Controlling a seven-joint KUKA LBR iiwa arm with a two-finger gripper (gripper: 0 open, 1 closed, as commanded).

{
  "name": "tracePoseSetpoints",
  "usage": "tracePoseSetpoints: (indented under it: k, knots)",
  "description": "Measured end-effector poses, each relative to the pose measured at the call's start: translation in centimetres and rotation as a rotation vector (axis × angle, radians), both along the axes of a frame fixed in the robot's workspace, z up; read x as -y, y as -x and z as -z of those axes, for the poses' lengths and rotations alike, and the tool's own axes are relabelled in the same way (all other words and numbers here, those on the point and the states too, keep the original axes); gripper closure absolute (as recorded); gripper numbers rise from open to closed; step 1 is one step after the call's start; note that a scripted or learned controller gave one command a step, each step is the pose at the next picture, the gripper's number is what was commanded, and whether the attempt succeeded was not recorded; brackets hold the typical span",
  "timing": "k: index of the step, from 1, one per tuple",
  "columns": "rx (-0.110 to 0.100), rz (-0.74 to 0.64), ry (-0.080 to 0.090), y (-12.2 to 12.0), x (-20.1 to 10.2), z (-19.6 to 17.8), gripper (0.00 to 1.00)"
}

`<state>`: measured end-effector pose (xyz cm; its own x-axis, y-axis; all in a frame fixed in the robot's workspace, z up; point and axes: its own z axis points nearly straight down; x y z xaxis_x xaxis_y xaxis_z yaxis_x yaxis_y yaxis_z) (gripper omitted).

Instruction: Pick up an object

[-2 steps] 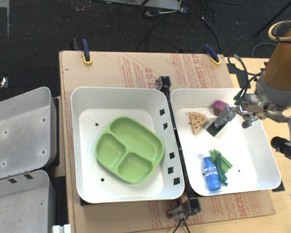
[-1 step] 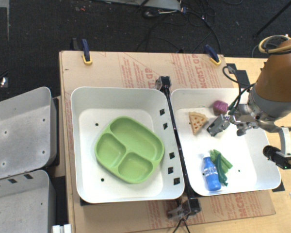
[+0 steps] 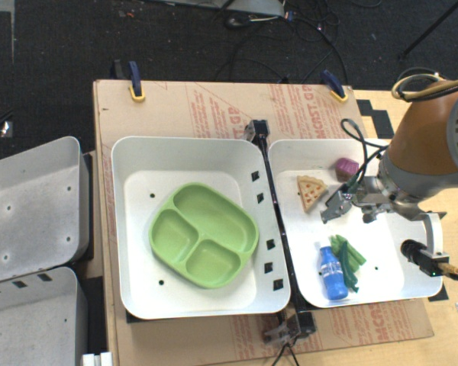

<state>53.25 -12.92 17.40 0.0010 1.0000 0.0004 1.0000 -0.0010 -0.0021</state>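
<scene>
The two-finger gripper (image 3: 353, 204) hangs with fingers apart and nothing between them, just right of the flat triangular pizza-slice toy (image 3: 311, 192) in the right white bin (image 3: 389, 290). The approach step seems in hand; next it must shift over the slice and descend. The slice lies flat, tan with red spots.

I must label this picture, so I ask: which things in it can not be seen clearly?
- Gripper: small and blurred in the camera view; whether it is open cannot be told.
- Purple object: its right side is hidden by the arm and cable.
- Arm: cut off by the right edge.
- Blue bottle: label too small.
</scene>
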Motion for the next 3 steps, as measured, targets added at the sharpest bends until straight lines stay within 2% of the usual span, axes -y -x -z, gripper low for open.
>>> tracePoseSetpoints:
  k: [1, 2, 3]
  knots:
    - [-0.001, 0.001, 0.000, 0.3, 0.9, 4.9, 0.00]
    - [0.002, 0.001, 0.001, 0.3, 0.9, 3.7, 1.00]
    - [0.006, -0.003, 0.002, 0.1, 0.8, -0.5, 1.00]
